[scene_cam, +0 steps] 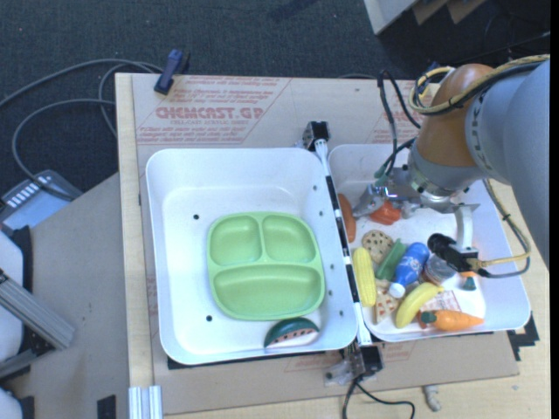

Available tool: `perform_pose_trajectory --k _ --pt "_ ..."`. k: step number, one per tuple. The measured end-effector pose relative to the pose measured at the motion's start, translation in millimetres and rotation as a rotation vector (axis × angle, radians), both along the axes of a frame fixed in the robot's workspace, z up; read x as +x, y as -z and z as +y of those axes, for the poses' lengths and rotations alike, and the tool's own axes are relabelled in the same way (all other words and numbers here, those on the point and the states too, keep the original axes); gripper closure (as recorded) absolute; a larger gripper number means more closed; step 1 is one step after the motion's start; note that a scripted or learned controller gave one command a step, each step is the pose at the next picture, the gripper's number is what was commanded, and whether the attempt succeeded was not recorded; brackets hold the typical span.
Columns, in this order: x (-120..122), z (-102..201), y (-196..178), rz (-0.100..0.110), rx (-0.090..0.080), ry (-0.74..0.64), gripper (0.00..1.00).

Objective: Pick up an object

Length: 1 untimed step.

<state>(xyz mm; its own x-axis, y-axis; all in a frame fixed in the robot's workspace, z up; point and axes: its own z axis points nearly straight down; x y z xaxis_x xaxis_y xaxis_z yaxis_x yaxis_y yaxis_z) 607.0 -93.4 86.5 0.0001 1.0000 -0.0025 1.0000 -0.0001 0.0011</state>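
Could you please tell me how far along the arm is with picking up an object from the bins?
Done: the gripper is down inside the right bin, at its far end above the toy pile. In hand: nothing visibly; the corn cob, banana, carrot and blue bottle all lie loose. Left: grasping and lifting one. The green divided plate and watermelon slice sit in the left bin.

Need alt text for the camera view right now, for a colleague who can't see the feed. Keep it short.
The grey arm reaches in from the right, its pincer low over the right bin, which holds toy food: corn, a banana, a carrot, a blue bottle. The left bin holds a green divided plate and a watermelon slice.
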Motion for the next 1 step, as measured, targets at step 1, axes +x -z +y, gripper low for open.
perform_pose_trajectory --k 1 --pt "0.3 0.9 -9.6 0.000 0.001 -0.001 1.00"
